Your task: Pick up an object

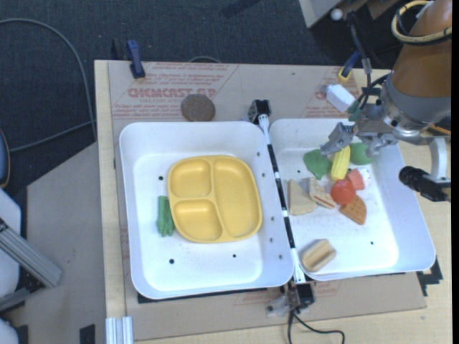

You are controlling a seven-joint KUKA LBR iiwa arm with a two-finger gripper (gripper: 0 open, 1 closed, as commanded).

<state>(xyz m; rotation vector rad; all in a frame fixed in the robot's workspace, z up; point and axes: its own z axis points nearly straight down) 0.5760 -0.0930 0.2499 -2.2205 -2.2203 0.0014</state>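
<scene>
My gripper (pixel 353 147) hangs over the far part of the right bin (pixel 401 260), its two fingers spread open. The top end of a yellow corn cob (pixel 340 163) lies just below and between them; I cannot tell whether they touch it. A green leafy piece (pixel 314 163) sits to the cob's left and another green bit (pixel 361 156) to its right. A red tomato (pixel 343 190), an orange waffle-like wedge (pixel 354 211), a sandwich piece (pixel 303 198) and a tan bun (pixel 318 254) lie nearer the front of that bin.
The left bin (pixel 143 264) holds a yellow divided plate (pixel 214 198) with a green pea pod (pixel 165 216) beside its left edge. A brown disc (pixel 197 108) and a blue clip (pixel 134 57) lie on the board behind the bins.
</scene>
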